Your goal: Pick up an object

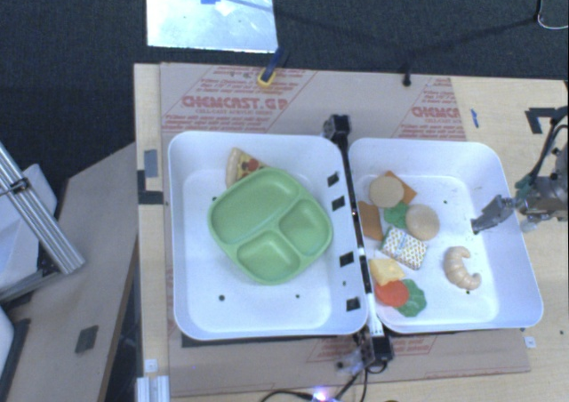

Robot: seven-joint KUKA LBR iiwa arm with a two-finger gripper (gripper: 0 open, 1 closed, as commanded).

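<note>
My gripper (493, 212) comes in from the right edge and hangs over the right side of the right bin (498, 302). Just below and to its left lies a tan croissant (462, 269). Further left in that bin is a cluster of toy foods: a round brown bun (387, 188), a pale round roll (423, 222), a checkered cracker (405, 249), a yellow wedge (386, 269), a red piece (391, 293) and a green leaf (412, 301). Nothing is seen held in the gripper.
The left bin (191, 302) holds a green divided plate (271, 224) with a pizza slice (241, 163) tucked at its upper left. A black-clipped divider (351, 222) joins the two bins. Cardboard lies under both bins.
</note>
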